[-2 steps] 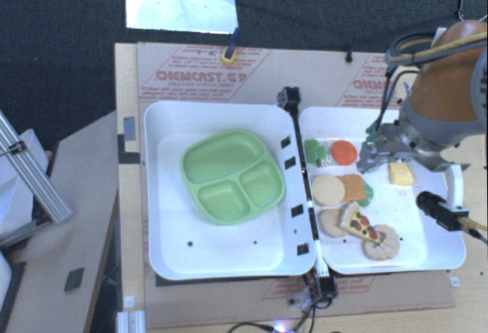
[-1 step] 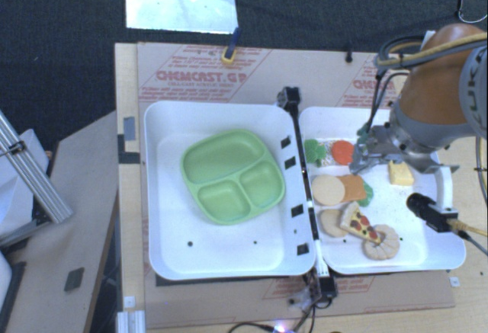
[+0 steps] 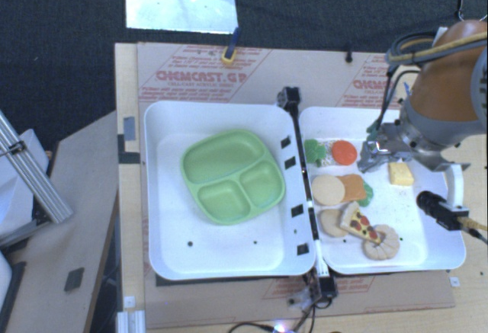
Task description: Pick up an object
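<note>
Hovering over the right bin (image 3: 438, 251), end effector (image 3: 371, 158), grip state unclear, near a pale yellow cheese wedge (image 3: 401, 173).

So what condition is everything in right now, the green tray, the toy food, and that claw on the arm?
Green tray: lying flat in the left bin, compartments bare.
Pizza slice: flat in the right bin, touching the tan round piece.
Yellow cheese block: loose beside the gripper.
Red tomato slice: flat, untouched.
Gripper: low over the right bin, holding nothing visible.
</note>
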`<state>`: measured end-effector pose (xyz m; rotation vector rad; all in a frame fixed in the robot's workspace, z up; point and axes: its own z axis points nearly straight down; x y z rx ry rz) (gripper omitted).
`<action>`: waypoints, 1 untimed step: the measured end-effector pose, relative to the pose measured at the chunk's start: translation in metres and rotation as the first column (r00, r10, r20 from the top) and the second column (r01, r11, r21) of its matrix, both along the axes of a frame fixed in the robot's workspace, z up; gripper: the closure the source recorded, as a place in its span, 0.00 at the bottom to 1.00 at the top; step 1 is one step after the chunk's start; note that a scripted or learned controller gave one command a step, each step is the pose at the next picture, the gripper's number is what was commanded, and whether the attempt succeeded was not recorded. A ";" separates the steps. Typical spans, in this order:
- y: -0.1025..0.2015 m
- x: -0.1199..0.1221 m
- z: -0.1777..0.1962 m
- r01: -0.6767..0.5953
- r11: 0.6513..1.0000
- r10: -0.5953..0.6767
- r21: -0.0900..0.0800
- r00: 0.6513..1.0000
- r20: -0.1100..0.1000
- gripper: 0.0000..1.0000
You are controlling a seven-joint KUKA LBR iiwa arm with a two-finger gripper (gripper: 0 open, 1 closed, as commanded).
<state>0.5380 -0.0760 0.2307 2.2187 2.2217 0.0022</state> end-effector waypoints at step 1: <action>-0.003 0.000 -0.003 0.000 1.000 0.000 0.000 1.000 -0.001 1.00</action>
